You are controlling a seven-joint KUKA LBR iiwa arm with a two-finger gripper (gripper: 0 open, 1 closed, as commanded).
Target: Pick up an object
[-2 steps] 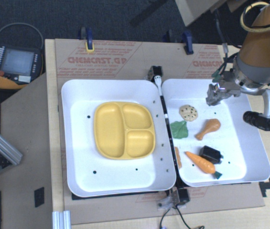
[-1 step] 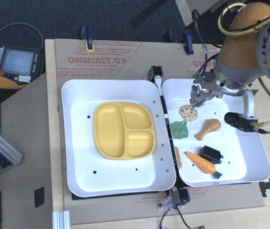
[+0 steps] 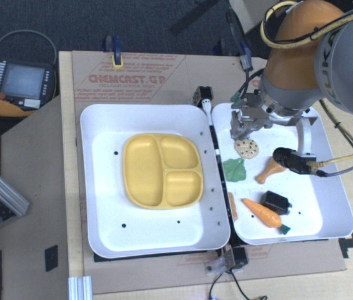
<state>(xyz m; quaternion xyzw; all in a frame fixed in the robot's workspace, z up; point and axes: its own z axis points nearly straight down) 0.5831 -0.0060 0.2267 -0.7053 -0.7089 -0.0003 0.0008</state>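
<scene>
The right bin [image 3: 332, 211] holds a round speckled cookie [image 3: 246, 147], a green leaf-shaped piece [image 3: 233, 169], a tan drumstick-shaped piece [image 3: 270, 170], an orange carrot [image 3: 262, 212] and a small black block [image 3: 275, 201]. My gripper [image 3: 243, 127] hangs over the bin's far left part, just above and beside the cookie. Nothing shows between its fingers. The grey arm with its orange band [image 3: 298, 42] covers the bin's far right corner.
The left bin [image 3: 101, 136] holds a yellow divided plate [image 3: 162, 169]. A thin orange stick [image 3: 232, 206] lies along the right bin's left wall. A black cable [image 3: 326, 164] loops over the right bin. A pendant with a screen [image 3: 17, 83] sits off the bench at the left.
</scene>
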